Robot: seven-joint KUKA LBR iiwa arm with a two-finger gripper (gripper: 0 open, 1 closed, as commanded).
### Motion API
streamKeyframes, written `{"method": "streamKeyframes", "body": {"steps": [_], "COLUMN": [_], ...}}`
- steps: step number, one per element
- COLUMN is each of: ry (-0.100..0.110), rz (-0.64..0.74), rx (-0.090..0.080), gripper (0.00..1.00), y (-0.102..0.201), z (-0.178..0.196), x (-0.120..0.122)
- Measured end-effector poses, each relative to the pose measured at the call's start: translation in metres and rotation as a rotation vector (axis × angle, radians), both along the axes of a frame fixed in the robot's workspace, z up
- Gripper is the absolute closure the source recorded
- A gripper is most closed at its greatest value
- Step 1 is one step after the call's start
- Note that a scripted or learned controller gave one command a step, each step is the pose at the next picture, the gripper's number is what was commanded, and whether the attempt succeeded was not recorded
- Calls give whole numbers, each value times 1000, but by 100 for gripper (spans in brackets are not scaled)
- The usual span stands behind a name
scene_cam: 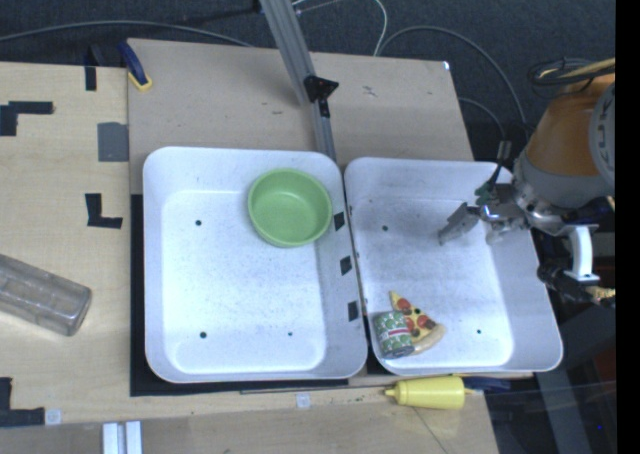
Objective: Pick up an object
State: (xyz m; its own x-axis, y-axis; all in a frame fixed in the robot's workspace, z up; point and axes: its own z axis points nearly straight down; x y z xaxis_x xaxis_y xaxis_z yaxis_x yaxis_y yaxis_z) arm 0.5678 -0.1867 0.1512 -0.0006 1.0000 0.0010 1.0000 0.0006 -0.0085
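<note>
My gripper (pixel 468 234) hangs over the upper right part of the right bin (pixel 520 342), open, with nothing between its fingers (pixel 452 227). A toy pizza slice (pixel 418 321) lies in that bin's front left corner, touching a small green-patterned object (pixel 392 335) beside it. Both sit well below and left of the gripper. A green bowl (pixel 290 207) rests upright in the left bin (pixel 170 272), near its back right corner.
A yellow mustard bottle (pixel 430 392) lies on the bench just outside the right bin's front rim. A clear plastic container (pixel 40 294) lies far left. A grey pole (pixel 285 27) slants down to the bins' back edge. Cables run behind.
</note>
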Motion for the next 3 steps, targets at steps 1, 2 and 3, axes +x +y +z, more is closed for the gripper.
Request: {"method": "streamKeyframes", "body": {"steps": [1,2,3], "ry": [-1,-6,-12], "rz": [2,2,0], "rx": [0,0,-3], "gripper": [0,100,100], "y": [4,4,-5], "z": [-61,-47,3], "x": [6,7,10]}}
